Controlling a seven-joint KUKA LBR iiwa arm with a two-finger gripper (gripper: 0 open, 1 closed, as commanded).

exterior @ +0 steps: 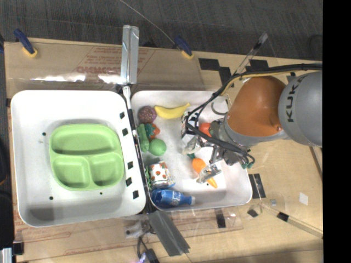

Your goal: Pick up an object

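Far to the left of my claw I see the left bin (22,147) with a green divided tray (86,155) lying in it. The right bin (241,193) is where the claw is working. Along that bin's left wall, well left of the claw, there is a dark red round fruit (146,114), a green vegetable (143,137) with something red beside it, a green lime-like ball (158,147), a small patterned cup (159,173) and a blue bottle (171,198) lying on its side. A banana (171,111) lies up and left of the claw, near the back wall. The gripper (207,171) is low over the bin floor, right at an orange carrot-shaped toy (199,165), with a second orange piece (211,183) just below it. I cannot tell how wide the claw stands, or whether it has hold of anything. The grey arm (304,108) with its orange band (255,108) is to the right.
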